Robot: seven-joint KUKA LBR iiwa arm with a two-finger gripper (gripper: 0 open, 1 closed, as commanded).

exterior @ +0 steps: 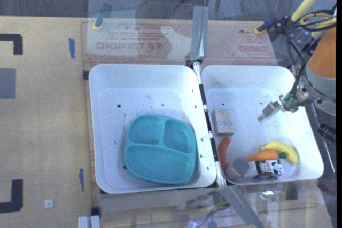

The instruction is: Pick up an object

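Teal divided plate [160, 149] in left bin [101, 83], end effector [269, 110] over right bin [251, 75]

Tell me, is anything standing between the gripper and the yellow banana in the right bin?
Nothing visible does. The gripper hangs over bare floor of the right bin, and the banana lies nearer the front wall, with open white floor between them; the carrot lies beyond it.

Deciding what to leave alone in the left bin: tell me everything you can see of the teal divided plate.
The teal divided plate is a rounded-square tray, looking like smooth matte plastic, moulded into three compartments: two smaller ones along the far side and one wide one nearer the camera. All three hold nothing. It lies flat and right side up on the floor of the left bin, in its near half, turned slightly askew. Its near right corner sits close against the bin's wall. The gripper is away over the other bin.
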